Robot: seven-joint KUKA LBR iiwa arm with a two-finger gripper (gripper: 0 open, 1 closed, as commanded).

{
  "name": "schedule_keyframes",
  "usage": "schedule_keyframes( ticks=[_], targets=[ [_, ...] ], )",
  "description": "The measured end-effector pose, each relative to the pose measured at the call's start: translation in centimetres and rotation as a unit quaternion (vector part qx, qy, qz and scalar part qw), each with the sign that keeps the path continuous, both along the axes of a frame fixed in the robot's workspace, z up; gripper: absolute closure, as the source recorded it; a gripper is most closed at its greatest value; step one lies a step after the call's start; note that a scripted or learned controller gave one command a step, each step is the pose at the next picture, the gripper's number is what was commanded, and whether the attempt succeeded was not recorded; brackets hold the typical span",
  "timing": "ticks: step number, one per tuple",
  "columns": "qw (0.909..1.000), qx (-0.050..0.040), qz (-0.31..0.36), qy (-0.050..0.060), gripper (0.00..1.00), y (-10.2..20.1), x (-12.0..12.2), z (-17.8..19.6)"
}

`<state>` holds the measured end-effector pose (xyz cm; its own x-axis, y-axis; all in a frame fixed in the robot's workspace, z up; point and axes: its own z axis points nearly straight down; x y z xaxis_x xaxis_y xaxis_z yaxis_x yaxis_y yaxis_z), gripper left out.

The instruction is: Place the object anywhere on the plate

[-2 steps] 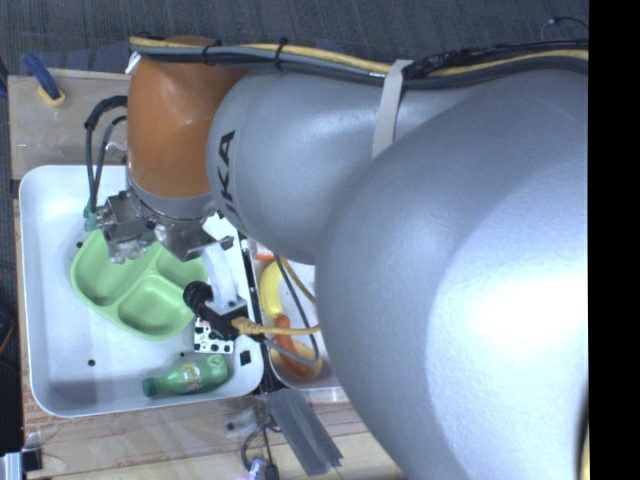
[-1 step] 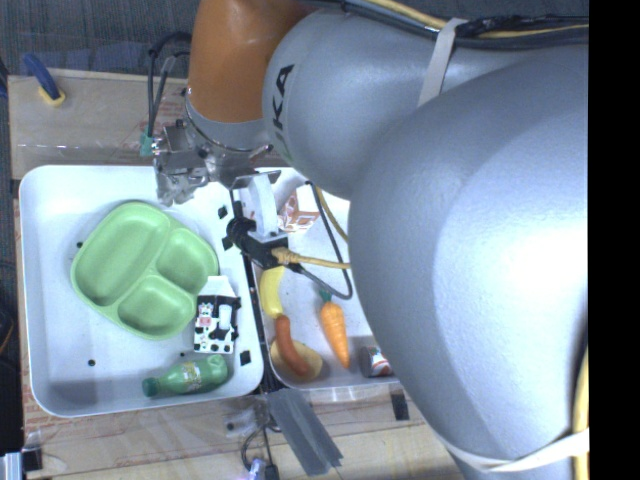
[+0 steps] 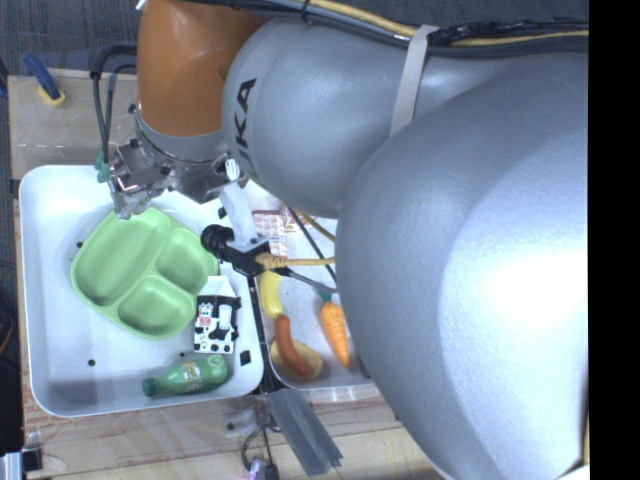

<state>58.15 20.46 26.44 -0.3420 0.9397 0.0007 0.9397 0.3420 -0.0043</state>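
Plate (image 3: pixel 145 273) in left bin | end effector (image 3: pixel 128 200) above rim | grip state unclear

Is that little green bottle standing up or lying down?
Lying down. The green bottle rests on its side on the floor of the left bin, near the front wall, just below the green plate.

We see a robotics lab: a grey industrial arm (image 3: pixel 430 218) with cabling reaches over white bins (image 3: pixel 40 298) of toy food on a wooden desk (image 3: pixel 150 433).
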Motion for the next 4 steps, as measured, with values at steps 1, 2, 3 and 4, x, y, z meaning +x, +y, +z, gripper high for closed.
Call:
schedule_keyframes(
  ticks=[1,2,3,4],
  targets=[
    [0.9992,-0.0002,0.039,0.000,1.00,-2.3,-5.5,-2.2],
    [0.9990,0.0002,0.046,-0.001,1.00,0.4,-3.3,-1.4],
    [0.9949,-0.0001,0.101,0.000,1.00,0.5,-9.1,-1.7],
    [0.9723,0.0003,0.234,0.001,1.00,0.7,-10.6,-2.1]
  ],
)
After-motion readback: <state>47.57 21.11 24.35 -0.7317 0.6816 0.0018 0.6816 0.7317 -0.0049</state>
